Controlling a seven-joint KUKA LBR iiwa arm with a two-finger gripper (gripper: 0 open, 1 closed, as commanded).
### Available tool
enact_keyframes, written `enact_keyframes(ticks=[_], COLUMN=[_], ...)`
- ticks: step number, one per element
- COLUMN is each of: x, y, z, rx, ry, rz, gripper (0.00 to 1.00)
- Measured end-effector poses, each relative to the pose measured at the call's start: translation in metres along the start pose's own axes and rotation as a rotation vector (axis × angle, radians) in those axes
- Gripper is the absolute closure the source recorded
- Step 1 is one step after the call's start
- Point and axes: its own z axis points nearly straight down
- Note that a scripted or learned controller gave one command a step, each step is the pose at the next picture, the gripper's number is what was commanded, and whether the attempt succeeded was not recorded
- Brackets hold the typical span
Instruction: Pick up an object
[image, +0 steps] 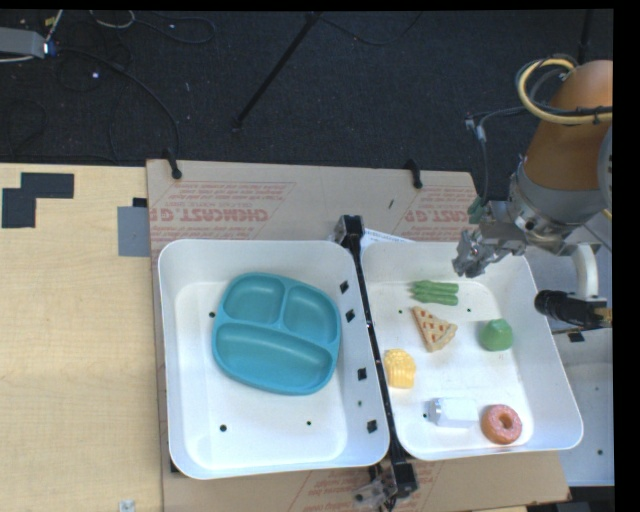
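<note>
Brown cardboard (230, 205) under bins, print mirrored, unreadable.

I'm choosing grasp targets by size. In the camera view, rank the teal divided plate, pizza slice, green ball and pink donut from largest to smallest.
1. teal divided plate, by far the largest
2. pizza slice
3. pink donut
4. green ball
The last three look too alike to rank firmly.

End effector (472, 258) above right bin (555, 385), near green beans (436, 292)

Single fixed camera above bench (80, 330), slanted downward, both bins framed (arm (565, 150) entering right).
</note>
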Motion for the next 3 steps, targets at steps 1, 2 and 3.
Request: enact_keyframes(ticks=[1, 2, 3], x=[0.049, 0.102, 0.163], y=[-0.017, -0.028, -0.037], z=[0.015, 0.01, 0.011], rx=[0.002, 0.001, 0.001], ry=[0.0, 0.001, 0.0], rz=[0.0, -0.001, -0.001], gripper=[1.0, 1.0, 1.0])
